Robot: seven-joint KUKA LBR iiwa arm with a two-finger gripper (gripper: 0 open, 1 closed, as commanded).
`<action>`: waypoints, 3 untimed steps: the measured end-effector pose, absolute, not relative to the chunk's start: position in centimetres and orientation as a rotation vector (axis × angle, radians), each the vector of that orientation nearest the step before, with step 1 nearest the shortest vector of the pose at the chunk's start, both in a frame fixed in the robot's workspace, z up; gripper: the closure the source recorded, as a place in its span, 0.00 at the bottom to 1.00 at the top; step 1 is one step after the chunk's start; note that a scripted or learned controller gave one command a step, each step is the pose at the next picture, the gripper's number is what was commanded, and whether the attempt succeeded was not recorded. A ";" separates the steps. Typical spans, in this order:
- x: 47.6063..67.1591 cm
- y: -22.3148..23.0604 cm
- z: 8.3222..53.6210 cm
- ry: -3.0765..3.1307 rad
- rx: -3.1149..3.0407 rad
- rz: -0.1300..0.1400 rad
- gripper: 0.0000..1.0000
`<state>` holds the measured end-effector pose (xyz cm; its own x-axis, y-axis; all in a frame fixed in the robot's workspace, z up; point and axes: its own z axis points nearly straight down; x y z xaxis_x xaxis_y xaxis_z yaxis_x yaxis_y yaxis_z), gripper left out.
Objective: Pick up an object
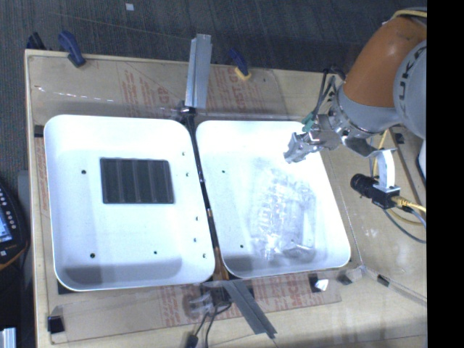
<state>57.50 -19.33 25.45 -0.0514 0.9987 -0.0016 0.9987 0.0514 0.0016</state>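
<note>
The counter (109,85) carries two white bins side by side. The left bin (65,252) has a dark ribbed panel (136,180) lying flat near its middle. The right bin (225,151) holds the one thing worth picking: a clear plastic pack (284,214), hard to read against the white, lying in the bin's right half and reaching toward the near wall. Its long axis seems to run from the far side toward the near side, tilting slightly right as it comes forward; which end is the front I can't say.

The arm (380,71) comes in from the right, and the gripper (299,149) hangs over the far right part of that bin, just beyond the pack's far end. Whether it is open or closed I cannot tell.

To do this well, I'd bring the gripper nearer over the pack's middle, turn it to close across the narrow width, and come straight down, since see-through, glossy plastic probably slips easily.
</note>
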 end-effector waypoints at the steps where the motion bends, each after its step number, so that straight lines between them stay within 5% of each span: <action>1: 57.5 -19.4 25.4 2.276 2.163 -0.001 0.00; 2: 53.8 -19.5 28.3 1.969 2.450 -0.002 0.00; 3: 53.9 -19.5 29.3 1.976 2.444 -0.004 1.00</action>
